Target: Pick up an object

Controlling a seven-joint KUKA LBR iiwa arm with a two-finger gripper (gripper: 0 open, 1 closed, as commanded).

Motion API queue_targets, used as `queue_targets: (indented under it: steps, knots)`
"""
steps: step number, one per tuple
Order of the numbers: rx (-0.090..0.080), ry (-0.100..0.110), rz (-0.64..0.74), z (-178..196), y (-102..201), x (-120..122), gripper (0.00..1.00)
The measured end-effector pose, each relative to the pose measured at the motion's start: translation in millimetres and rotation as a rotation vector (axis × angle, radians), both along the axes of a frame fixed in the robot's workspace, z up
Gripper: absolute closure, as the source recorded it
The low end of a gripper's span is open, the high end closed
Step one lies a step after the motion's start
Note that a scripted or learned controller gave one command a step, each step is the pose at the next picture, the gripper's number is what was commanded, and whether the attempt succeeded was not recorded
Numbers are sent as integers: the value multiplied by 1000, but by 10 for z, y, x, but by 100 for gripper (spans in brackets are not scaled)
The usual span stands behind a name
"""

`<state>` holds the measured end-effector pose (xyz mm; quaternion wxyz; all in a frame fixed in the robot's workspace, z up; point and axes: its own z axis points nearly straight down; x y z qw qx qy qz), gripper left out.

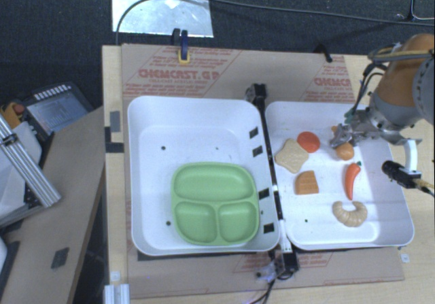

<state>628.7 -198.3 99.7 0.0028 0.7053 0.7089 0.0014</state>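
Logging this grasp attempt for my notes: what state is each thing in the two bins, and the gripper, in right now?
Green three-compartment plastic plate: flat in left bin.
Beige toast slice: flat, right bin.
Red tomato: beside toast.
Orange block: lying loose.
Red-orange carrot: lying lengthwise.
Tan croissant: lying loose.
Small orange ball: under gripper; grasp unclear.

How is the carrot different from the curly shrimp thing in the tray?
The carrot is orange-red with a green tip; the shrimp is pale beige. The carrot is long, straight and lies nearly upright in the view; the shrimp curls into a fat arc. The carrot lies nearer the end effector; the shrimp sits closer to the front rim. Both are toy foods lying loose in the right bin.
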Motion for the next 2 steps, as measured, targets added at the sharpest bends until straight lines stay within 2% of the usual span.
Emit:
queue_targets:
  steps: [1, 2]
  knots:
    - [0, -1, -2, 639, -53, 16, 100]
    - [0, -2, 1, 1182, 48, 56, 100]
